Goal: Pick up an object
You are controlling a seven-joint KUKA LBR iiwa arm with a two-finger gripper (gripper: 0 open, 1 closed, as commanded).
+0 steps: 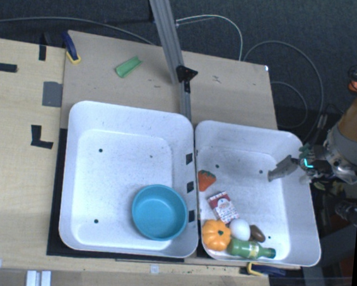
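While the arm sits at the right edge, things look like so;
Left bin (81, 161): blue bowl (158, 211) near its front right corner;
Right bin (298, 215): orange pumpkin (216, 235), green bottle (251, 250), red packet (224, 207), white egg (240, 229) bunched at the front;
Gripper (283, 169): over the right bin's far right side, nothing in it; can't tell if it's apart or together

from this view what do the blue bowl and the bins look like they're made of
Blue bowl: likely moulded plastic, matte, with even flat colour and a soft rounded rim. Left bin and right bin: probably thin formed plastic, white, slightly glossy, with rounded corners and dark scuff specks. None of this is certain from the look alone.
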